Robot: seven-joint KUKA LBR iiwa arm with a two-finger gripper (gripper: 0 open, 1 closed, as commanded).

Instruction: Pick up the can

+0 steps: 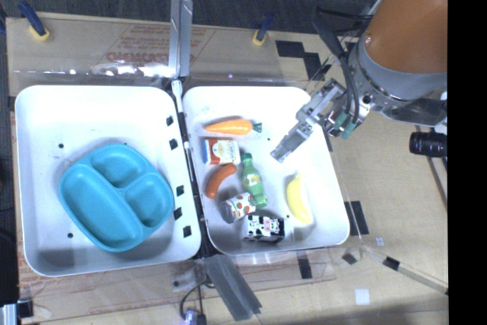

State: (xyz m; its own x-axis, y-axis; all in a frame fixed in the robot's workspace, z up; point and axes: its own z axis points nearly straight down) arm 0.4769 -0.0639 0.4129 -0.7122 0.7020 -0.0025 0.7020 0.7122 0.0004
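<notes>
The can [240, 205] is small, with a white, red and orange label. It lies in the right bin [323, 228] toward the front, between the brown sausage [221, 179] and a black-and-white carton [264, 227]. My gripper [283, 149] hangs over the middle right of that bin, pointing down and to the left. It is above and to the right of the can, apart from it, with a green bottle [252, 180] in between. I see nothing held in it.
The right bin also holds a carrot [228, 126], a red-and-white carton [221, 152] and a banana [297, 199]. A blue divided plate [114, 196] lies in the left bin [30, 110]. A metal bar [180, 38] stands at the divider behind the bins.
</notes>
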